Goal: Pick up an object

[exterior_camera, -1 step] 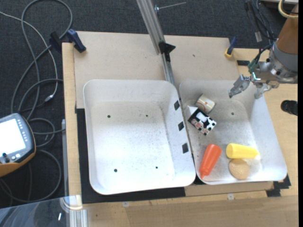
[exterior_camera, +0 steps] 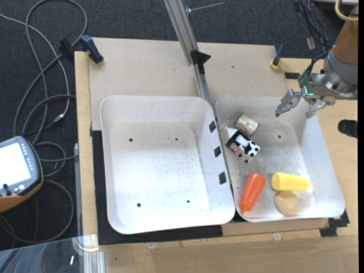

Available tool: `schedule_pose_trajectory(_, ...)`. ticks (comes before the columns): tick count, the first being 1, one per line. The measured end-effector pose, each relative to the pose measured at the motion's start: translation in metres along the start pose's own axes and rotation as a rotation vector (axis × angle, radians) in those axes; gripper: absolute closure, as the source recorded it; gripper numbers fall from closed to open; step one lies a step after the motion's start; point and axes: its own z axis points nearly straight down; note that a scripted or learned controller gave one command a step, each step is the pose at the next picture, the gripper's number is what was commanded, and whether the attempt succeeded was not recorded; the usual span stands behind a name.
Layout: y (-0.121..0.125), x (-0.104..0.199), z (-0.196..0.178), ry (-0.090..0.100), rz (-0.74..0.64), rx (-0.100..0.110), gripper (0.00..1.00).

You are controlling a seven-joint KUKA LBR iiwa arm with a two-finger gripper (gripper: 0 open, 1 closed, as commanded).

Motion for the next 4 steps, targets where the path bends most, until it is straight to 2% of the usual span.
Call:
schedule_pose_trajectory(2,-0.019,0.012,0.105,0.002,0.001,0.005,0.00)
schedule_pose_trajectory(3,-0.020,0.013,0.154,0.001,0.001,0.005,0.00)
schedule_pose_trajectory(4,-0.017,0.012,0.140,0.000,0.001,-0.004,1.00)
